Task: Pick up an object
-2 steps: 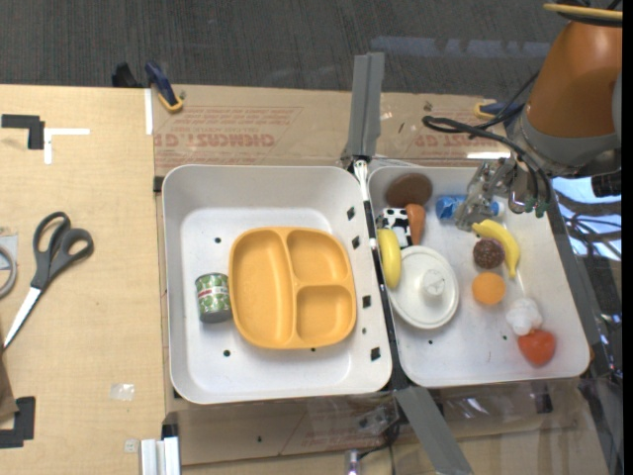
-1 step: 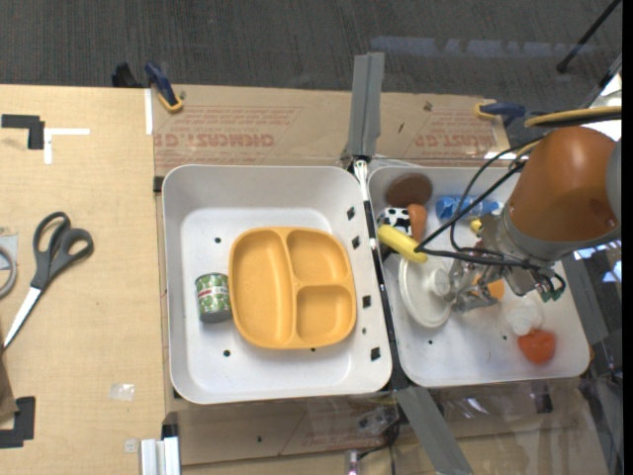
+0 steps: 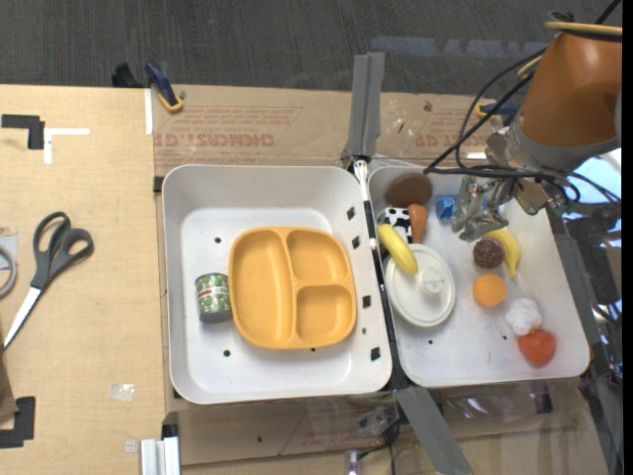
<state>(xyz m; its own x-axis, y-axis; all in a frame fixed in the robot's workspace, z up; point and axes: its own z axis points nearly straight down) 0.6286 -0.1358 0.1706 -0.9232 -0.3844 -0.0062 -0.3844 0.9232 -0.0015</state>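
The right bin [image 3: 465, 359] holds several small objects. My gripper [image 3: 480, 221] hangs low over its back part, just above a dark brown ball [image 3: 487, 253] and a small yellow banana [image 3: 510, 250]. A blue piece [image 3: 445, 208] and an orange carrot [image 3: 418, 223] lie to its left. Nearer the front are an orange ball [image 3: 489, 291], a white lumpy item [image 3: 523, 314] and a red fruit [image 3: 536, 346]. Another banana [image 3: 398, 248] rests on the edge of a round white dish [image 3: 423, 287]. Nothing visibly hangs from the gripper.
The left bin [image 3: 188, 265] carries a yellow divided plate [image 3: 293, 287] with a green can [image 3: 212, 297] beside it. A brown rounded object [image 3: 406, 187] sits at the right bin's back left corner. Scissors [image 3: 45, 260] lie on the bench at far left.
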